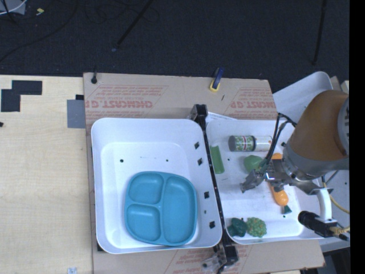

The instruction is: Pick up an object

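Green piece is lying mid right bin, just beyond the gripper, toward the bench's far edge. Fingers are pointing at the divider, slightly parted, gripping nothing. Carrot is sitting behind the wrist.

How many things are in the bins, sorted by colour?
Blue: 1, the divided plate
Green: 4, the flat stick, the lump by the gripper, the dark leafy piece, the broccoli
Orange: 1, the carrot
Labelled jar: 1
Total: 7
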